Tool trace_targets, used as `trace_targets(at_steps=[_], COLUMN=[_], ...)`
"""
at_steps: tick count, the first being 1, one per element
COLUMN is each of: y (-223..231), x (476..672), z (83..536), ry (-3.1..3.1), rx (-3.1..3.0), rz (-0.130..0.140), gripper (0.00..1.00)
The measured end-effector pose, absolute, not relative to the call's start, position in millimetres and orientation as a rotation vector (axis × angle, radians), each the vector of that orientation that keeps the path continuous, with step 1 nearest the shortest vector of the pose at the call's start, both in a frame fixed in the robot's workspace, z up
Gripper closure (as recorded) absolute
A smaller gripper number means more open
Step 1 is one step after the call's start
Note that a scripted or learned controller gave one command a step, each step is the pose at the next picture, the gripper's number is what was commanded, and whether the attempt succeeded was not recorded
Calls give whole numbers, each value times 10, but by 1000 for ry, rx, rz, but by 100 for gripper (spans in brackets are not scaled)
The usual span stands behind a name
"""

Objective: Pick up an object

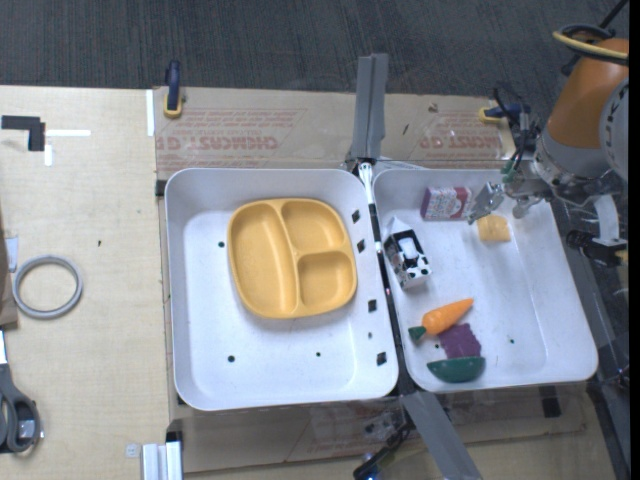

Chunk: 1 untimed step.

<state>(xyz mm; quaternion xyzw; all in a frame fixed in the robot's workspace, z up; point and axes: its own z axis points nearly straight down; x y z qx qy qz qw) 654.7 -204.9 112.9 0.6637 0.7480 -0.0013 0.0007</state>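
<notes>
Upper right of the frame, gripper: your view leaves its opening unreadable, beside a matte yellow block.
Left bin: smooth yellow divided plate.

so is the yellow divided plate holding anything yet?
Empty. The yellow plate in the left bin shows three bare compartments; the carrot and other items lie in the right bin.
</notes>
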Motion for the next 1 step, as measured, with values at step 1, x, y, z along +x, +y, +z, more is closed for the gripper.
trace_targets(at_steps=[1], y=[-2123], x=[6409], z=[932], ry=[2279], rx=[2163], rz=[4], gripper=[0])
